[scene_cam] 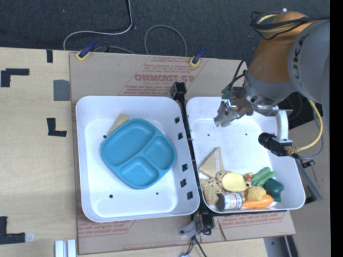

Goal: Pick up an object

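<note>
A: Where does the gripper (pixel 224 118) sit?

B: Over the upper part of the right white shallow plastic bin (pixel 247 138), above bare floor. Fingers point down-left; they look parted with nothing between them.

A: The pile?

B: Along that bin's lower edge. Beige triangular wedge (pixel 211 165), apex up toward the gripper, long axis running up-right. Pale yellow rounded lump (pixel 233 182) just right of it. Small metal can with red label (pixel 231 201) on its side, long axis left to right. Orange carrot-shaped piece (pixel 258 202) beside the can, also lying across. Green leafy toy pieces (pixel 266 180) at the right end.

A: The other bin?

B: Left white bin (pixel 86 143) holds a blue three-compartment plastic plate (pixel 139 152), tilted diagonally, over a tan piece (pixel 118 124) peeking out upper-left.
</note>
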